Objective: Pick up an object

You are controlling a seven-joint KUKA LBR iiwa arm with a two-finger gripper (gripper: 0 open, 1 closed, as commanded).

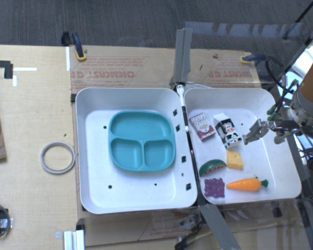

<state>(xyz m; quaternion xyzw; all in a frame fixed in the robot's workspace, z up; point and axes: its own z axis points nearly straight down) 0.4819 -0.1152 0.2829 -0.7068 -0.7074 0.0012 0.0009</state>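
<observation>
Grey arm (302,95), metal-grey fingers (254,133)

bins 2 (88,155) (281,155) | teal divided plate 1 (142,140) | carrot 1 (246,184) | cheese wedge 1 (235,160) | grape bunch 1 (214,187) | watermelon slice 1 (212,166) | cartons 2 (202,126) (227,131) | tape ring 1 (58,157)

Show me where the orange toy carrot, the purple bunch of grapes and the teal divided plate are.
Orange toy carrot (244,184): camera view, middle of its orange body.
Purple bunch of grapes (214,188): camera view, centre of the cluster.
Teal divided plate (142,121): camera view, floor of its large upper compartment.
</observation>
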